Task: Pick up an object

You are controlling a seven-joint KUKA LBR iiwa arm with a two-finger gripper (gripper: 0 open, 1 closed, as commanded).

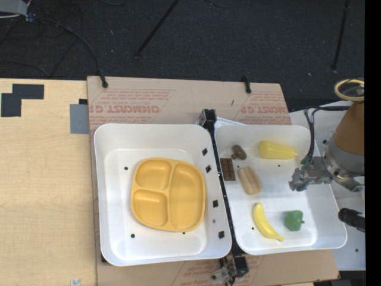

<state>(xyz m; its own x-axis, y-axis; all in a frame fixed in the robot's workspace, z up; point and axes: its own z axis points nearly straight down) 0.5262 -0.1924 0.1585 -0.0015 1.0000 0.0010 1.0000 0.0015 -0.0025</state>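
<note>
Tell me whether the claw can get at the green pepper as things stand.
Probably yes. The claw hangs over the right bin, and the green pepper lies just below it in the view, apart from the banana, with nothing over it.

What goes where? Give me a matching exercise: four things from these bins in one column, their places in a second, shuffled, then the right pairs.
Things:
1. yellow divided plate
2. banana
3. green pepper
4. yellow pepper

Places:
A. far side of the right bin
B. near right corner area of the right bin, below the hand
C. middle of the left bin
D. near side of the right bin, just left of the green item

Pairs: 1-C, 2-D, 3-B, 4-A
</note>
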